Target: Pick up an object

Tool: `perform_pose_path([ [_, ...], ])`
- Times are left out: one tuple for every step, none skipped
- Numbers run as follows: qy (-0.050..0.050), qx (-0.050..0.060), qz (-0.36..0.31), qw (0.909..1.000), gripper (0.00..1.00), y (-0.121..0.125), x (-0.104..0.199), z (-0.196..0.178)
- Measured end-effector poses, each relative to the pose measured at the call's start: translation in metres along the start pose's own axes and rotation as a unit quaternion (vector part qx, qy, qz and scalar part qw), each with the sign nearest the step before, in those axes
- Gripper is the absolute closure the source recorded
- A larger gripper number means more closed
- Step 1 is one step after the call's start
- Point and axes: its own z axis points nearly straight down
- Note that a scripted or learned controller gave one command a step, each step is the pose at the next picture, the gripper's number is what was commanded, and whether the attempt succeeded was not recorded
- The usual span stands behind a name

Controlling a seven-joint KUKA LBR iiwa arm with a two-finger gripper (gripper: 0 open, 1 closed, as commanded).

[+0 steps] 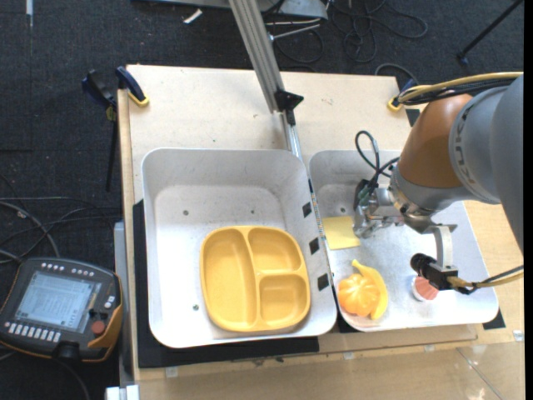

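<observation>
The desk [208, 98] carries two white bins. The left bin [166, 190] holds a yellow divided tray [254, 277]. In the right bin [475, 307] the arm's pincer [366, 219] hangs just right of a pale yellow card [341, 232]; whether it is spread or pressed together, I cannot tell. An orange fruit toy [362, 294] lies at the near-left corner, a small red piece [426, 288] to its right. Nothing looks lifted yet; the pick seems still ahead.

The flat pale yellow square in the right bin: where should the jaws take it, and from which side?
The flat pale yellow square lies flush on the floor of the right white bin, close to its left wall. Probably best to come straight down and pinch its free right edge, since the wall blocks the left side.
</observation>
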Motion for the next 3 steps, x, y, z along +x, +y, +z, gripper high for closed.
perform_pose_path([
  [0.0,-0.001,-0.001,1.0,1.0,0.001,-0.001,-0.042],
  [0.0,-0.002,-0.002,1.0,1.0,0.011,0.007,-0.097],
  [0.0,-0.001,-0.002,1.0,1.0,0.013,0.007,-0.137],
])
